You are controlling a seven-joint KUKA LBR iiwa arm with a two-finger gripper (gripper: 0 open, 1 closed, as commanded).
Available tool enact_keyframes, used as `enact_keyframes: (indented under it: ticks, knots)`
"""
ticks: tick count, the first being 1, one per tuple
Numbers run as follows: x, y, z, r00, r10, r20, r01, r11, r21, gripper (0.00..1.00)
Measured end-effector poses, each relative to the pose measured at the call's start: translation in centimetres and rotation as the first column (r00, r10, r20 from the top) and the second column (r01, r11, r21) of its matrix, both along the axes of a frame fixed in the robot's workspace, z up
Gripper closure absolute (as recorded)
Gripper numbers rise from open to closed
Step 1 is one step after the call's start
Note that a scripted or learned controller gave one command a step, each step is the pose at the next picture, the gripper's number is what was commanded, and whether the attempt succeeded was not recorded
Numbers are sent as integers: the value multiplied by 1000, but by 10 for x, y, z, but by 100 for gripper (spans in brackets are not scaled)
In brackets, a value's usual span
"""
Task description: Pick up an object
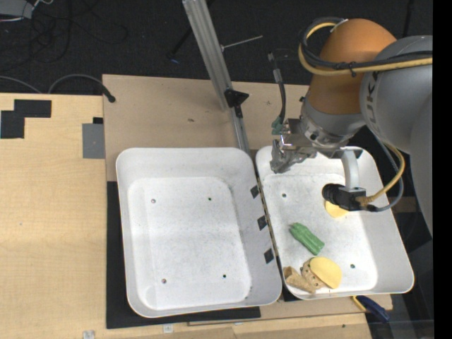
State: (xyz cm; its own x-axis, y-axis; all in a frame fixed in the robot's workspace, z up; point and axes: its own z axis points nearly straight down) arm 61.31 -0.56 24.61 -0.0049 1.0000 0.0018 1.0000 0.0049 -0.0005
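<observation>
Now gripper (282, 159) hovers over right bin (395, 260) (far-left corner).

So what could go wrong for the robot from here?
The gripper sits at the far corner of the right bin, beside the wall, well away from the green object and the yellow object; closing there would likely grab nothing. The yellow object touches a tan piece near the front rim, so a grab could catch both or push one against the wall.
</observation>
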Motion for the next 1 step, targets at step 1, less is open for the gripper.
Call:
enact_keyframes:
  ticks: [1]
  knots:
    - [18,55,-16,1000,-1,-2,1,1000,-1,100]
